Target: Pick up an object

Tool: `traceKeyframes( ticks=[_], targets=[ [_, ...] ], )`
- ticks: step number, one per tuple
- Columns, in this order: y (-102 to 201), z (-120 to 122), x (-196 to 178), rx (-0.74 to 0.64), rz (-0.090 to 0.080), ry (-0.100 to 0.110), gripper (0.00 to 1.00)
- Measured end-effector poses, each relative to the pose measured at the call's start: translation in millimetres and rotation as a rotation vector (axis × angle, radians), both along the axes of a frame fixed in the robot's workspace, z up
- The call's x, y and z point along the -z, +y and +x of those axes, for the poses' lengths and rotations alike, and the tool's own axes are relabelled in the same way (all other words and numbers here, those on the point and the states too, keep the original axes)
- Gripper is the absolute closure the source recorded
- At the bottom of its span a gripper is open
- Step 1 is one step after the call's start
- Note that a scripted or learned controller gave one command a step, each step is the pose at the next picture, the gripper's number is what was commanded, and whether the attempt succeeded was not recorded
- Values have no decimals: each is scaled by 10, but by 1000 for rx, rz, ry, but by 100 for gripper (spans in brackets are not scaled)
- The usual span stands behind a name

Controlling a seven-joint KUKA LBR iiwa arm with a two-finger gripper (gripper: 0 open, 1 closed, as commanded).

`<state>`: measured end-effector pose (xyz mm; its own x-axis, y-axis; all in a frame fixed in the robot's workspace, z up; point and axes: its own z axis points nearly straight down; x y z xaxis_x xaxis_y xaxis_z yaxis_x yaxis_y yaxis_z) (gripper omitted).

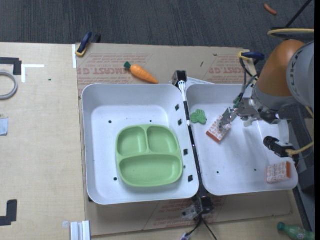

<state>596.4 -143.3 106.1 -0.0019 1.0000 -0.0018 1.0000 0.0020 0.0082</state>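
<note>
In the right bin (235, 184) a small red and white box (218, 130) lies tilted near the bin's left side. My gripper (228, 119) reaches in from the right and sits at the box's upper right end, touching or nearly touching it. A small green broccoli-like piece (199, 116) lies just left of the box. An orange and white box (278, 172) rests in the bin's front right corner.
The left bin (95, 134) holds a green divided plate (149, 155). A toy carrot (141, 73) lies on the cardboard behind the bins. A black clip (179, 77) sits at the bins' shared rear edge. The arm's orange band (282, 69) hangs over the right bin's far right.
</note>
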Motion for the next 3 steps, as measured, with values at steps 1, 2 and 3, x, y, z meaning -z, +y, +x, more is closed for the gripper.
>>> traceKeyframes(
  ticks=[1, 2, 3],
  targets=[
    [452, 179, 134, -349, -1, 7, 0],
    [446, 183, 36, -347, -1, 6, 100],
    [1057, -241, -862, -382, -1, 7, 100]
  ],
)
